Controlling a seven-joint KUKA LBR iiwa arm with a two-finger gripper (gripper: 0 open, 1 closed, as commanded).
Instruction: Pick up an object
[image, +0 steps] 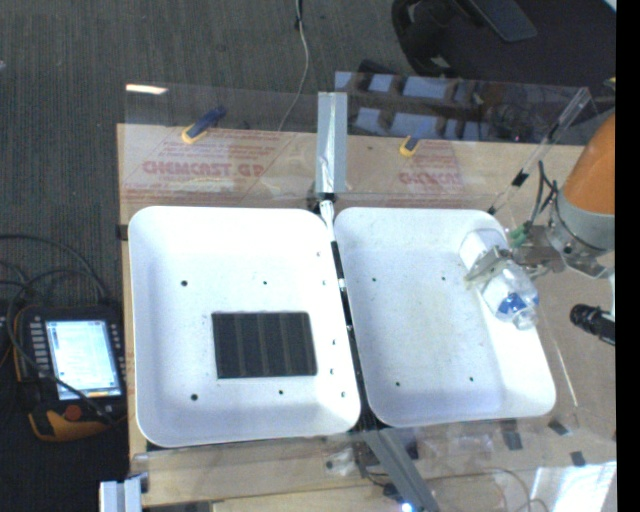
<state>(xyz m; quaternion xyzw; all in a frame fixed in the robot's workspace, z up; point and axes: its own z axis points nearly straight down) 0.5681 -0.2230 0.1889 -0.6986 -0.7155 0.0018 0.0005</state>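
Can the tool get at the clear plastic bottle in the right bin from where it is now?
Probably yes. The tool sits right at the clear plastic bottle near the right bin's far right side, with nothing lying over it. The bin wall close by may crowd the approach.

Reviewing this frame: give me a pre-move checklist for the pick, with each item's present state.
1. Target in reach: clear plastic bottle lies in the right bin, near its right wall: ok.
2. Gripper over the bottle: ok.
3. Bottle between the fingers: cannot tell.
4. Other things crowding the bottle: none seen: ok.
5. Bottle clear of the wall: close to it: cannot tell.
6. Dark panel in the left bin, away from the arm: ok.
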